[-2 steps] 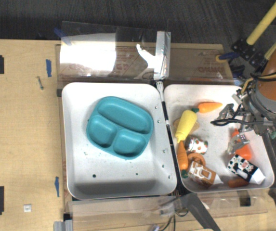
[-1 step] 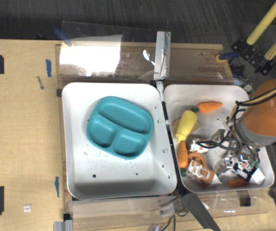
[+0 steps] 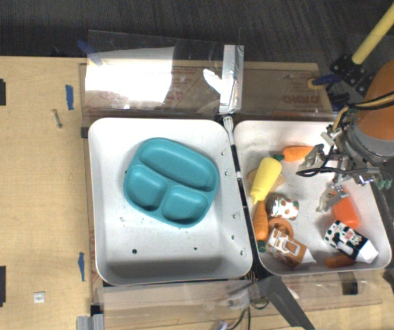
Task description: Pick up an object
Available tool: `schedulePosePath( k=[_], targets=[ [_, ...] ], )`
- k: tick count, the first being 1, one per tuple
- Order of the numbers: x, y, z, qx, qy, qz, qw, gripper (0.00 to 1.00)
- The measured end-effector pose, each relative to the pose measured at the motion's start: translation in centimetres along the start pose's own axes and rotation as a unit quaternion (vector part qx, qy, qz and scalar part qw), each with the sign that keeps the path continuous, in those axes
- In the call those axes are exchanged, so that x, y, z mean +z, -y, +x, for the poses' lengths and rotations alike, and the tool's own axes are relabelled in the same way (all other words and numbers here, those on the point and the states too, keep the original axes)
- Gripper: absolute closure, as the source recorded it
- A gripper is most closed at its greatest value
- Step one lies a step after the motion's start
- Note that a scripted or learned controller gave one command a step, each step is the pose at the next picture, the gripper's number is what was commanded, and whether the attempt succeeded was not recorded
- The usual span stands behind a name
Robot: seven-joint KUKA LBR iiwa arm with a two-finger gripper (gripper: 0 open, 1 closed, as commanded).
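Camera view looks down on the right bin, where the loose objects lie: a yellow bottle-shaped toy leaning along the bin's left side, an orange carrot-like piece below it, a small round white and orange toy, and a brown and white item near the front edge. Toward the back sits a second orange piece, and on the right side lie an orange-red block and a black and white spotted toy with a white end. The gripper hangs over the middle-right of this bin, just beside the orange-red block, with cables and metal parts tangled above it; whether it is open or closed cannot be told from this angle, and nothing can be seen held in it. The arm's grey body with its orange band comes in from the right. The left bin carries a teal divided tray, lying flat near its centre. Both bins rest on a tan surface, with a clear plastic sheet behind them.
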State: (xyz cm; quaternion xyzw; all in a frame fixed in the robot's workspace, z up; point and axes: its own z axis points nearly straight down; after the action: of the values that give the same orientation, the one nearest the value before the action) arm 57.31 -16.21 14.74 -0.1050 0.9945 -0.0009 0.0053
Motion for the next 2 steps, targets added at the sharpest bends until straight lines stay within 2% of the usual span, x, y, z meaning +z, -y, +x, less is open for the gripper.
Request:
schedulePosePath(
  k=[1,2],
  targets=[
    [5.8,-5.7,2.2,-0.012,0.0,0.0,0.9999,0.0],
    [0.9,-2.2,2.4,0.046,-0.001,0.0,0.9989,0.0]
  ],
)
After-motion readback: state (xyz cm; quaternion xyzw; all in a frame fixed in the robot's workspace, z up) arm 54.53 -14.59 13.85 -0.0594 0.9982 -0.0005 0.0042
